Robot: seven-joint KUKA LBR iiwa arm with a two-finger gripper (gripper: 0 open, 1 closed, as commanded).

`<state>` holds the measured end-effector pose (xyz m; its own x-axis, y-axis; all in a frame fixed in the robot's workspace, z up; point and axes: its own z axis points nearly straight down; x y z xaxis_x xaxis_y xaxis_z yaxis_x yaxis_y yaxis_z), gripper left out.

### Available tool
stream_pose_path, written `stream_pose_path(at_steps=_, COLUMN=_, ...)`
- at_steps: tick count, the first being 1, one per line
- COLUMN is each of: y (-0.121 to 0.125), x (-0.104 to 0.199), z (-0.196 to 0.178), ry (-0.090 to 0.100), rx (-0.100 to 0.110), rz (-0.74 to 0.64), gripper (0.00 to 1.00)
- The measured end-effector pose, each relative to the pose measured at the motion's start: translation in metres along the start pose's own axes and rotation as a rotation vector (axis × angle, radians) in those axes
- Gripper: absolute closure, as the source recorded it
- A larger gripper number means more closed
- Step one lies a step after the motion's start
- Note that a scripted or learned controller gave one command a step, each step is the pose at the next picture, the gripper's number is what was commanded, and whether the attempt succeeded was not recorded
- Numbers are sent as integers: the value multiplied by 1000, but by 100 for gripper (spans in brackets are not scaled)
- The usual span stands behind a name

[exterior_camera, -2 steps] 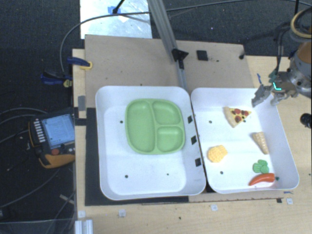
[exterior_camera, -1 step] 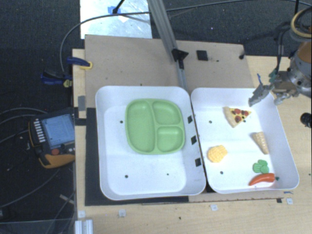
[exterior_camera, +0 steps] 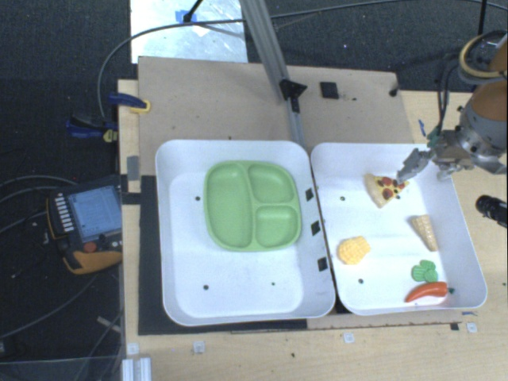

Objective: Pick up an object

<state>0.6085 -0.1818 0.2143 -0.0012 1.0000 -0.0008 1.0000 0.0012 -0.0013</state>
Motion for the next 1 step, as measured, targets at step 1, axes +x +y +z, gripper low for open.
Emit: stream_pose_path(at_steps=1, y=3, x=8, z=59, ry=2, rx=2, rz=-4, gripper=0)
